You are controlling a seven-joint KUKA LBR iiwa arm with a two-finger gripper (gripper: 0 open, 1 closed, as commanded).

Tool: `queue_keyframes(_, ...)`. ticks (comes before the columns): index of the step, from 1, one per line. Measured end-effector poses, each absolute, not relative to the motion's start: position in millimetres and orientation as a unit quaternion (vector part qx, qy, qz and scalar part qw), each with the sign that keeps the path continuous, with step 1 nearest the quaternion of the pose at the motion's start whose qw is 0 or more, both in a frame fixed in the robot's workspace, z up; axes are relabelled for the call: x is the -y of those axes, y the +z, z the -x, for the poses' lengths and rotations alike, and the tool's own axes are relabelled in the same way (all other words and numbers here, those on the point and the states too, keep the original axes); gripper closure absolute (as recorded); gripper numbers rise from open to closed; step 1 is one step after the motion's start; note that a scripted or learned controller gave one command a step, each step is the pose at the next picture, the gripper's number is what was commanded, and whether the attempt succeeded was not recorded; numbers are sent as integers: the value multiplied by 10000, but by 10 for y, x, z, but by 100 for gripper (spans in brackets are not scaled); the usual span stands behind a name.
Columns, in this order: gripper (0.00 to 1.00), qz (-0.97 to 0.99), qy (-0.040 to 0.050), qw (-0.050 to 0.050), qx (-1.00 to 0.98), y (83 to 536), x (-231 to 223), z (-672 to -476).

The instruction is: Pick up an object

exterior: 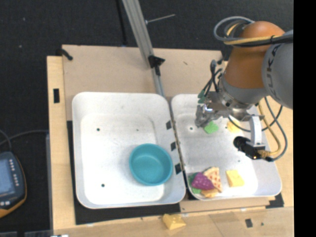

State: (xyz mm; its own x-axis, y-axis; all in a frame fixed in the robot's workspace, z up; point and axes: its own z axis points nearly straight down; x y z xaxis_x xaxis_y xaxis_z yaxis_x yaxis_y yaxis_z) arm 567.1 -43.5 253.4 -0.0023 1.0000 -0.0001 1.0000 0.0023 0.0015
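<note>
- Arm (254, 58) reaches in over the right bin (217, 149), wrist bent down toward its far edge.
- Left bin (98, 112): teal bowl (150, 164) near its front right corner, untouched.
- Gripper (205, 120) low over the right bin; cannot tell how it stands.
- Green piece (212, 128) just beside the gripper; whether it is lifted is unclear, so the pick is unconfirmed.
- Purple piece (201, 181), waffle piece (213, 177) and yellow block (234, 178) lie along the front edge.

Two white bins (89, 107) – one teal bowl (150, 164) – about six small toy pieces (211, 128).
</note>
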Motion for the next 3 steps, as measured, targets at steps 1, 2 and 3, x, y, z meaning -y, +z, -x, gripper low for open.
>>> queue_keyframes(1,100,-7062,4,0,-7081,2544,31,-5636)
queue_keyframes(2,100,-7049,-6,-15,-7093,2437,-491,-5656)
queue_keyframes(3,0,-7063,-5,-11,-7079,2442,-467,-5657)
